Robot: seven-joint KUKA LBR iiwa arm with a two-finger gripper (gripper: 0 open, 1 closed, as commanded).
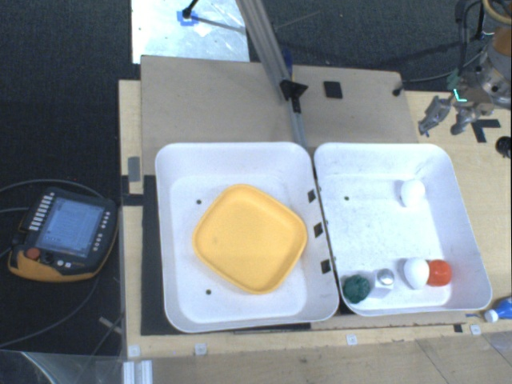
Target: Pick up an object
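Scanning left to right: a square yellow plastic plate [250, 248] lying flat in the middle of the left shallow white bin [172, 214], then, in the right shallow white bin [460, 214], a small white ball [411, 191] near the far wall and a row along the near wall made up of a dark green lump [356, 287], a small silver cap [385, 278], a white egg-shaped piece [415, 272] and an orange-red ball [439, 272]. Hanging beyond the right bin's far corner, over bare bench, with the two-finger gripper [450, 118] spread and pinching nothing, so judged to be at the approach step with nothing yet chosen or lifted. Calling next, probably, for a move inward and down over one item, the lone white ball being nearest and clear of neighbours.
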